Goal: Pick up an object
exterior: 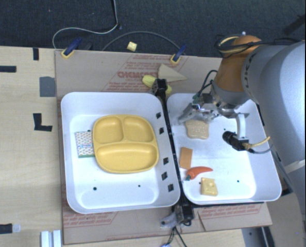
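A: Where is the arm?

B: The grey arm with the orange band reaches into the right white bin, its gripper low over the far-left part.

A: And the jaws?

B: They sit just above a pale tan bread-like piece; I cannot tell whether they are spread or pressed together.

A: What else lies there?

B: An orange rectangular slab, a red-orange carrot-shaped piece and a yellow cheese-like block, all near the left wall. The left white bin holds a yellow divided plate with a small patterned card at its left edge.
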Tool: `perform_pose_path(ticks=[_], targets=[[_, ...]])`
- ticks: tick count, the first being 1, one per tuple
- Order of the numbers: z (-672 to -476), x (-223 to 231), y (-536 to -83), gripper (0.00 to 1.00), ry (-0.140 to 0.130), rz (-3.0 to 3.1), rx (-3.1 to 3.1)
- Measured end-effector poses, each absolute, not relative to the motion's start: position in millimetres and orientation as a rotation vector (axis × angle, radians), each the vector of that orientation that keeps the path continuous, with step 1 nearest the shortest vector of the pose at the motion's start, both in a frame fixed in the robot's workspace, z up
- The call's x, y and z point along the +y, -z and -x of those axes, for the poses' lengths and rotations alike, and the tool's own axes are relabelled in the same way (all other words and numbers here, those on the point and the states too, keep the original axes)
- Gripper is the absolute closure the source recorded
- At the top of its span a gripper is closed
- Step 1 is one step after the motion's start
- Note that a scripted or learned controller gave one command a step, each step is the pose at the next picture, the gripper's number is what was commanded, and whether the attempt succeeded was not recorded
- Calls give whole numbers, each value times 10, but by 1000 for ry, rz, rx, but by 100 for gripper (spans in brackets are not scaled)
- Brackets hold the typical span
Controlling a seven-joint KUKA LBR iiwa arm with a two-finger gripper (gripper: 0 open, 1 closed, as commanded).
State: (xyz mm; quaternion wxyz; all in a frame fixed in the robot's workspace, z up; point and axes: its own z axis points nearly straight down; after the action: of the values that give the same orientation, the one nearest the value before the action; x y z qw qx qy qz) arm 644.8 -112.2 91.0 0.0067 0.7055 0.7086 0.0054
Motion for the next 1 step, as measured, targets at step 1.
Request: perform_pose_path(ticks=[1], targets=[[-6451,-1126,-1017,100,-15,-2206,2216]])
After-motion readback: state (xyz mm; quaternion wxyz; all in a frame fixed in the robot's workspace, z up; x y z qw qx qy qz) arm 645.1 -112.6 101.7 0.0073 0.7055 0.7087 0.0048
